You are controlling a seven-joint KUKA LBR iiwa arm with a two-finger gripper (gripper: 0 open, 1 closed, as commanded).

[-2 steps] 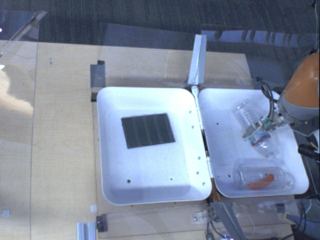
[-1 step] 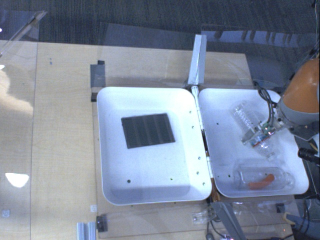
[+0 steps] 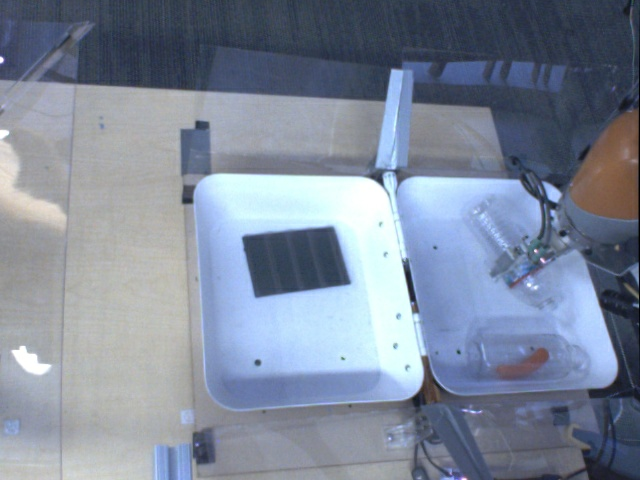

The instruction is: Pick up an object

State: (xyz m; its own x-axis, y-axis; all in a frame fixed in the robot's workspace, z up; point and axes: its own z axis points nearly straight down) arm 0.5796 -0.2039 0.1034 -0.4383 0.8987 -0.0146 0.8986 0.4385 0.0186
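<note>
Arm reaches in from the right; gripper [image 3: 518, 264] hangs low over the right bin [image 3: 440, 203], finger state unclear, beside a clear ribbed plastic cup [image 3: 492, 222].

Two shallow white bins sit side by side on a pale wooden bench [image 3: 110, 298]. The left bin [image 3: 225, 358] lies at nine o'clock of the right bin [image 3: 440, 218]. A grey metal post [image 3: 395, 118] rises at twelve o'clock of their seam.

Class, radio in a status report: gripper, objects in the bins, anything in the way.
Gripper low in right bin, beside clear object. Clear bottle near front wall. Dark mat in left bin. Nothing blocking.
</note>
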